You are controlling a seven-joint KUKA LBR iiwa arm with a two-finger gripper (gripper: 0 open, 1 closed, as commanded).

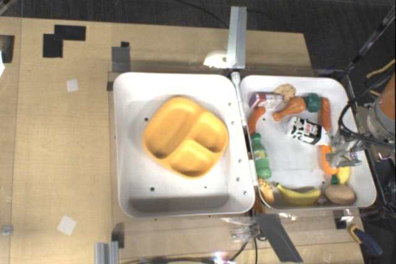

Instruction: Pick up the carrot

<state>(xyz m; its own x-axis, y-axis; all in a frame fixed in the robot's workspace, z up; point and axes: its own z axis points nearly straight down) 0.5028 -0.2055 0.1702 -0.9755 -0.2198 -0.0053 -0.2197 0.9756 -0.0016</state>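
Observation:
In the right bin (291, 161), the carrot (324, 159) is a short orange piece with a small green end, lying by the right wall. My gripper (342, 156) hangs directly over its right side, low in the bin, and partly covers it. From this view I cannot see whether anything is held. The arm's grey wrist (378, 123) enters from the right edge.
The right bin also holds a second orange stick (325, 113) beside a green piece (312, 102), a drumstick (289, 109), a black-and-white box (304, 130), a banana (298, 195), a potato (340, 195) and a lemon (343, 175). A yellow divided plate (185, 136) lies in the left bin (130, 195).

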